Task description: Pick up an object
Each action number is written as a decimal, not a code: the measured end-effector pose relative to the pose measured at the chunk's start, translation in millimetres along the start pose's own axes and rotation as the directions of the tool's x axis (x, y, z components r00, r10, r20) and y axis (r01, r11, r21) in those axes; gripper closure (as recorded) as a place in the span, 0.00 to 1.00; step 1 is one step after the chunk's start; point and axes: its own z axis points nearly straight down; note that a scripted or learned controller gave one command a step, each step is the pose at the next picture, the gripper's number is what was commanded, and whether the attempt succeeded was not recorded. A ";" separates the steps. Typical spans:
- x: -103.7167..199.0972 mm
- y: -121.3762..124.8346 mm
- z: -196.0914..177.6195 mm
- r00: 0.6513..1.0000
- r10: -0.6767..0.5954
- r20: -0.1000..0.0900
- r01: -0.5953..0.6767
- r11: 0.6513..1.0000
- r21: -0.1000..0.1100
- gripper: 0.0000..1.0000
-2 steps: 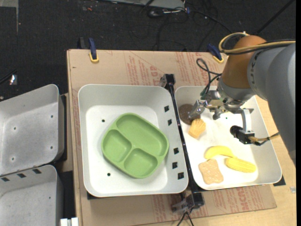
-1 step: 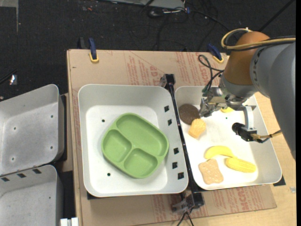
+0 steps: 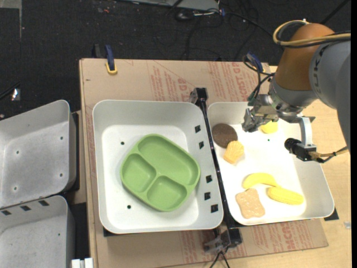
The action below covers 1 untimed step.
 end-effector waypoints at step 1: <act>8.5 1.7 -60.2 1.000 -0.004 0.000 0.004 1.000 -0.002 1.00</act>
